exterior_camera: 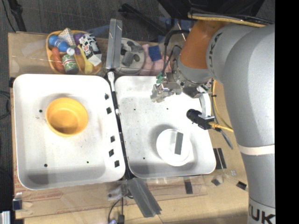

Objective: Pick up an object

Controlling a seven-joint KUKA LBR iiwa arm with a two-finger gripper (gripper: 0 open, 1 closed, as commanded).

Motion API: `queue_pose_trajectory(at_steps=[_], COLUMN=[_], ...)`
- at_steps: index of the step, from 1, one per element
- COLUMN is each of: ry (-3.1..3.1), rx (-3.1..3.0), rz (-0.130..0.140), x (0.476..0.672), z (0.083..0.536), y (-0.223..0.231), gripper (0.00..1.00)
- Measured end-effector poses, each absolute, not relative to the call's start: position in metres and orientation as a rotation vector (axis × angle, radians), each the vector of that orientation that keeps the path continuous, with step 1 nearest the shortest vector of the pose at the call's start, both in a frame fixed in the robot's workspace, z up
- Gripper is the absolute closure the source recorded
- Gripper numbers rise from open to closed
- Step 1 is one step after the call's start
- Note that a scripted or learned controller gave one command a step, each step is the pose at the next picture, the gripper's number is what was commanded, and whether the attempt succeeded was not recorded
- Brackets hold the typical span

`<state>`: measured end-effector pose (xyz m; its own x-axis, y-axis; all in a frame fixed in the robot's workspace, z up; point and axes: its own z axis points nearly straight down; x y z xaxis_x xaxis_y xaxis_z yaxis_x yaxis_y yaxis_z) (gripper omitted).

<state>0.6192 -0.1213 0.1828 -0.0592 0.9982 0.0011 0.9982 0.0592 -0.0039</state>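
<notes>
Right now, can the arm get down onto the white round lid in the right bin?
Probably yes. The gripper is over the upper part of the right bin, and the white round lid lies flat nearer the front edge with bare bin floor between them. Nothing stands on that path.

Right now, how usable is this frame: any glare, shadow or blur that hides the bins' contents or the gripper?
Camera view: lighting is even, with soft shadows under the yellow bowl in the left bin and beside the white round disc in the right bin; the white bin floors look slightly washed out; the gripper is small and a little blurred, so its detail is hard to read; the grey arm crowds the right side.
</notes>
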Motion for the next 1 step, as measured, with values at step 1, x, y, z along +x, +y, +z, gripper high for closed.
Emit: queue_pose_trajectory(at_steps=[1], ry=[-2.283], rx=[-2.153], rz=[0.004], x=[0.619], z=[0.1827], y=[-0.1217], gripper=[0.0])
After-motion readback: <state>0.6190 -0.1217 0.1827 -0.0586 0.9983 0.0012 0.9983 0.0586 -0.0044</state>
